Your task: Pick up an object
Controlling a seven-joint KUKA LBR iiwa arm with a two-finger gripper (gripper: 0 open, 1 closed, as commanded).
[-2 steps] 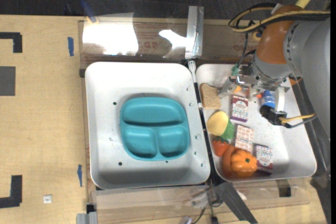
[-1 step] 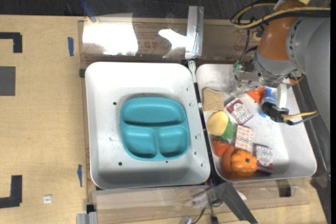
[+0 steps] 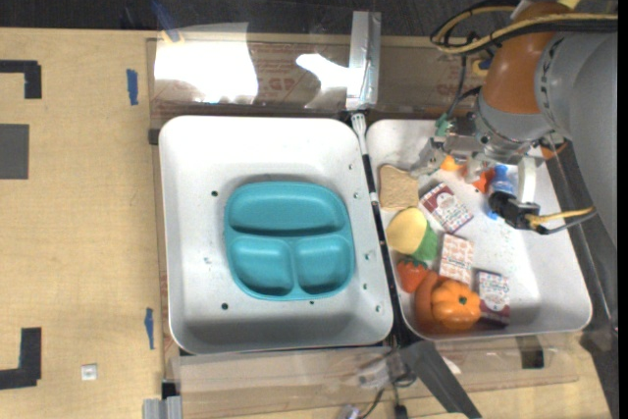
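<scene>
In the right-hand shallow white bin (image 3: 559, 294), the grey arm with its orange band (image 3: 515, 78) reaches down from the right toward a crowded heap of small items, and the end effector (image 3: 469, 157) sits low over the upper part of that heap. Cables and the wrist body cover it, so whether it is released or clenched cannot be told, and nothing can be seen gripped in it.

The candidates for picking lie just below and to the left of it: a tan slice of toy bread (image 3: 396, 184) against the bin's left wall, a yellow rounded toy fruit (image 3: 406, 231) beneath that, a small printed red-and-white box (image 3: 444, 207) close under the wrist, a second patterned packet (image 3: 456, 257), and an orange toy pumpkin (image 3: 451, 303) near the bin's lower edge. A blue item (image 3: 503, 182) shows beside the wrist, too hidden to name.

The left white bin (image 3: 186, 211) holds a teal divided tray (image 3: 289, 237), well apart from the arm.

The step in hand looks like the descent onto an object near the top of the heap, probably the printed box or something beside it. Next comes a firm closure on one item and a straight lift; the items touch one another, so a neighbour could be dragged or the grasp could slip.
</scene>
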